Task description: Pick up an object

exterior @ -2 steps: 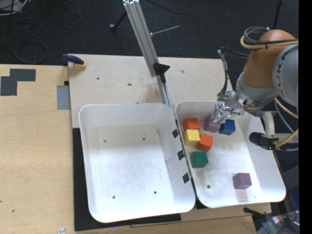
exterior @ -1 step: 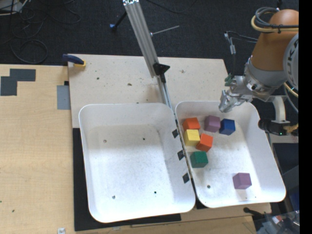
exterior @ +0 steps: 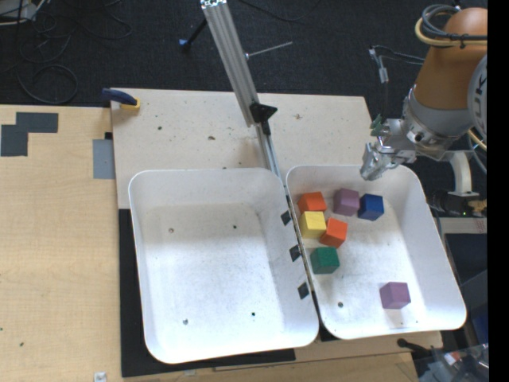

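Your claw (exterior: 374,168) hangs over the right bin's (exterior: 445,281) far rim; whether it is wide or narrow you cannot tell. The blue cube (exterior: 371,206) lies nearest, just below it in view, beside the purple cube (exterior: 346,200).

One camera sat high above the bench (exterior: 71,213) and looked down at a slant on both bins (exterior: 215,261).
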Controlling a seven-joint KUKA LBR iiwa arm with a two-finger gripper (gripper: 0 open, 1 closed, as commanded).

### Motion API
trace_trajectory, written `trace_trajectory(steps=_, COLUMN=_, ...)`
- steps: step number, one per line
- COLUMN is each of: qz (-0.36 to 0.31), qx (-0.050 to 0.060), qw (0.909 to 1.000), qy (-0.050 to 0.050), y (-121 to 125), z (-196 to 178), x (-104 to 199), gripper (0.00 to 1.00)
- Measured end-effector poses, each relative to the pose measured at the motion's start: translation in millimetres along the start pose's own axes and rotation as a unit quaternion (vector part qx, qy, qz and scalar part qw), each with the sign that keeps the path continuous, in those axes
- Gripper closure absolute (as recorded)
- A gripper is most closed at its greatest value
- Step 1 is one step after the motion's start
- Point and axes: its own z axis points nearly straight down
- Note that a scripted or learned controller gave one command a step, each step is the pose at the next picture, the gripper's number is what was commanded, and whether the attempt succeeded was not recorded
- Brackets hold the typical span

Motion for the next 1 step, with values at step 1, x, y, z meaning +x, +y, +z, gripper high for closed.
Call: trace_trajectory(steps=1, qz=0.000, qx=0.002, qw=1.0000, qy=0.001, y=1.3, z=3.9, x=52.4, gripper=1.00)
